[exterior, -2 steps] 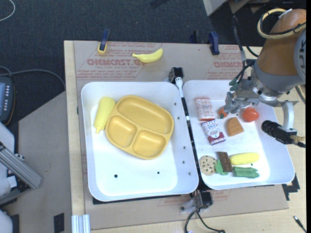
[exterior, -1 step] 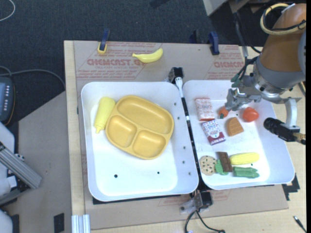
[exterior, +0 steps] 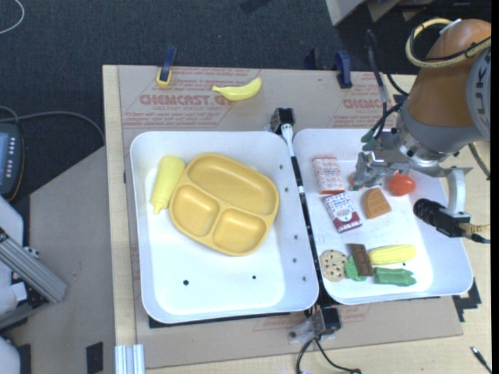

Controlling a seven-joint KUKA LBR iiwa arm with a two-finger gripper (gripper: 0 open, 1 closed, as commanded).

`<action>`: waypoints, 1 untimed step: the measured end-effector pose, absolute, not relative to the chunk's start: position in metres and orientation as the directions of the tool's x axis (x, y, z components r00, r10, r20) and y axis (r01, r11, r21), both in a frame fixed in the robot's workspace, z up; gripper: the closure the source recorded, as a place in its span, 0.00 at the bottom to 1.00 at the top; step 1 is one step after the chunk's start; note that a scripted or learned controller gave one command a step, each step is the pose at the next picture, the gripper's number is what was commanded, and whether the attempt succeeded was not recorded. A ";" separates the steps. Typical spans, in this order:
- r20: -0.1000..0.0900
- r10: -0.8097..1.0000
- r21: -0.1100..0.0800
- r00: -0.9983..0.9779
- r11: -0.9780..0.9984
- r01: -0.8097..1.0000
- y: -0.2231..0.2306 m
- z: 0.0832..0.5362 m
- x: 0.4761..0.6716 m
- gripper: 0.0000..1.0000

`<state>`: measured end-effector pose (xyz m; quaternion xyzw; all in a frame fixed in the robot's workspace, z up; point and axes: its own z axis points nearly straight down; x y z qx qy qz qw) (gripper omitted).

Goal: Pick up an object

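Note:
My gripper (exterior: 365, 174) hangs over the back of the right bin (exterior: 460, 275), between a red-and-white packet (exterior: 327, 174) and a red tomato (exterior: 401, 184). A brown bread slice (exterior: 376, 202) lies just in front of it, and a second red-and-white packet (exterior: 341, 210) lies to the front left. Nearer the front edge lie a cookie (exterior: 334, 264), a brown chocolate bar (exterior: 358, 257), a yellow corn cob (exterior: 392, 254) and a green vegetable (exterior: 394, 277). Nothing is seen lifted off the bin floor.
The left bin (exterior: 203, 287) holds a yellow divided plate (exterior: 224, 202) and a yellow bottle (exterior: 166, 181). A yellow banana (exterior: 238, 90) lies on the bench behind the bins. A black part (exterior: 437, 216) juts over the right bin's right side.

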<state>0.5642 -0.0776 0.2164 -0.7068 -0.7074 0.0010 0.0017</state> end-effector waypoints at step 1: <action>-0.001 1.000 0.004 0.000 0.000 1.000 -0.085 0.234 0.563 1.00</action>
